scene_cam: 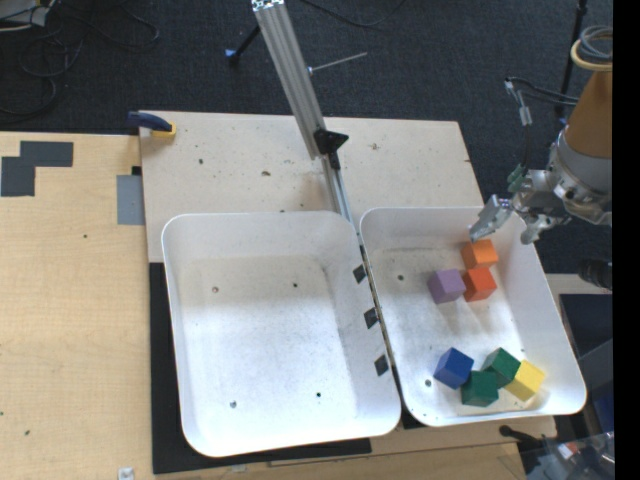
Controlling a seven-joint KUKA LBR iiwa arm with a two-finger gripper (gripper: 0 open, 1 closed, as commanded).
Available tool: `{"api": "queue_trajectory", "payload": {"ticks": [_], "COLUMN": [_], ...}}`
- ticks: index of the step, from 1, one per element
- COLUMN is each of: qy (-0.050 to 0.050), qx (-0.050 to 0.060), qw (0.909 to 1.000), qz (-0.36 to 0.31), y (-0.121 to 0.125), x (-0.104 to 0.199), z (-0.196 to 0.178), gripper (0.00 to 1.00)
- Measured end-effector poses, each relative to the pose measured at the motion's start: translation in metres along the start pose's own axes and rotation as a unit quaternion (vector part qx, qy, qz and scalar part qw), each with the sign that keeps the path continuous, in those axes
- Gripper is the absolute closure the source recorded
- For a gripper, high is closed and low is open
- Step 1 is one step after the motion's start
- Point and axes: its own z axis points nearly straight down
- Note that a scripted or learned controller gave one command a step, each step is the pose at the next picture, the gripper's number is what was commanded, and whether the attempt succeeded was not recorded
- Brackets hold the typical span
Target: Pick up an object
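You'll find no readable writing or brand on anything here. Your gripper (508,218) hangs over the right bin's (565,333) far rim, jaws spread wide with nothing between them. Just below sit two orange cubes (480,268), touching, with a purple cube (446,286) beside them. Blue (453,367), two green (492,377) and yellow (527,379) cubes crowd the near corner. The left bin (260,328) offers open floor. The worktop (70,298) lies to its left.
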Motion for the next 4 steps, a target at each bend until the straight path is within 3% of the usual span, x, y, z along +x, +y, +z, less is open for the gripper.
{"api": "queue_trajectory", "payload": {"ticks": [1,3,4], "qy": [0.0,0.001,-0.002], "qx": [0.0,0.002,-0.003], "qw": [1.0,1.0,1.0], "qz": [0.0,0.001,0.0], "y": [0.0,-0.001,0.006], "x": [0.0,0.002,0.004], "z": [0.0,0.088,0.128], "gripper": [0.0,0.0,0.0]}}
